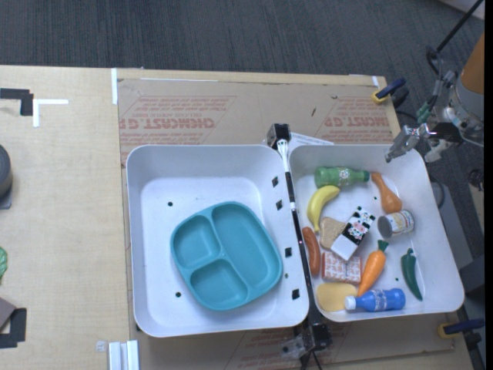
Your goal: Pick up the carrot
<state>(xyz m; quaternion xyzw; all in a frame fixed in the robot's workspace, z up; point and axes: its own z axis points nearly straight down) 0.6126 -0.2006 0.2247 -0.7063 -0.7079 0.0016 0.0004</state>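
Note:
The carrot (373, 268) is orange with a green top and lies in the right bin (439, 206), towards its front, tilted with the green end pointing away. My gripper (410, 154) hangs above the far right corner of that bin, well behind the carrot and apart from it. Its fingers stand open with nothing between them.
Around the carrot lie a pink wafer (341, 267), a blue bottle (377, 301), a green chili (412, 274), a can (397, 223) and a milk carton (356, 228). Farther back are a banana (322, 203), a green bottle (341, 176) and an orange drumstick-like piece (387, 193). The left bin holds a teal divided plate (225, 254).

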